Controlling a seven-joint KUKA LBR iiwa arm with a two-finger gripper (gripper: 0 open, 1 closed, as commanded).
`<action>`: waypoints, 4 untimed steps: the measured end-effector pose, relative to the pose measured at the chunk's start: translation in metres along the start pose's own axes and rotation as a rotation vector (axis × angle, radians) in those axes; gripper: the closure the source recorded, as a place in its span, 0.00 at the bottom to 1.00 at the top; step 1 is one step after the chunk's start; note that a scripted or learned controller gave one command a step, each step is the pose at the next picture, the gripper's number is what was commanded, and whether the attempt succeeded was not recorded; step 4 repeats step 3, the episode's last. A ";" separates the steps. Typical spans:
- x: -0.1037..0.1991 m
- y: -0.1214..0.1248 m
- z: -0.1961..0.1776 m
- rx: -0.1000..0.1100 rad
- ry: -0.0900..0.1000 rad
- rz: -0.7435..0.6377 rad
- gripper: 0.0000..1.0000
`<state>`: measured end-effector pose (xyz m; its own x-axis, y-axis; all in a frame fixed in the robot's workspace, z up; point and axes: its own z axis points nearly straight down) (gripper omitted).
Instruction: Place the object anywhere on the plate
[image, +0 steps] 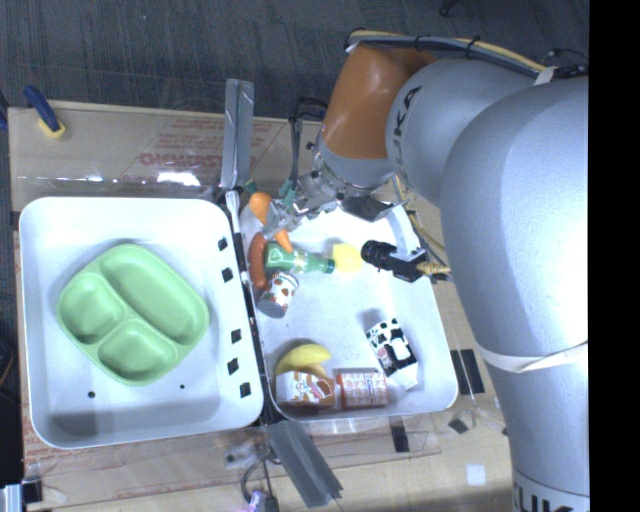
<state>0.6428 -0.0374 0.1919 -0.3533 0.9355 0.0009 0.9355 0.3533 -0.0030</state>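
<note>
Green plate (132, 312) alone in left bin (40, 400); pincer (292, 208) over right bin's clutter, grip unclear

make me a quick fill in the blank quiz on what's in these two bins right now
1. The green plate has ___ compartments.
2. The plate lies in the ___ bin of the camera view.
3. The banana lies in the same bin as the black-and-white ___-patterned carton.
4. The arm's band above the wrist is coloured ___.

Missing words: three; left; cow; orange
</note>
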 end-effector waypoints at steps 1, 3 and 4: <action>0.073 -0.010 0.001 0.001 0.000 0.094 1.00; 0.144 -0.030 0.001 0.002 0.000 -0.068 0.00; 0.144 -0.030 0.001 0.002 0.000 -0.068 0.00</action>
